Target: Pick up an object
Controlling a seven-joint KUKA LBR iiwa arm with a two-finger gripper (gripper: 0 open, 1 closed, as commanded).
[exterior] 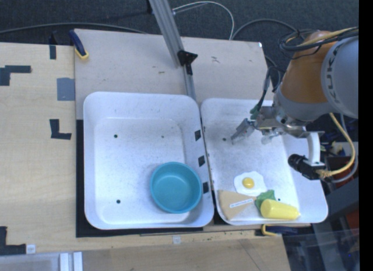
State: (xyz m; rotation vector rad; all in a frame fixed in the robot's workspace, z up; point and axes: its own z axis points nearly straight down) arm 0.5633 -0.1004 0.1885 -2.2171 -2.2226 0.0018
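Observation:
In the right bin (217, 118), near its front edge, lie a toy fried egg (249, 182), a tan wedge of cheese (236, 203) and a yellow piece with a green leaf (278, 209). A blue bowl (175, 187) sits in the left bin (99, 147), at its front right. My gripper (254, 136) hangs over the middle of the right bin, behind the egg and apart from it. It is open, with nothing between its fingers (239, 131).
A grey pole (166, 19) slants down from the top to the ridge between the two bins. Cables (245, 28) loop behind the right bin. A black fitting with a yellow cable (306, 168) hangs off the arm at the bin's right rim.

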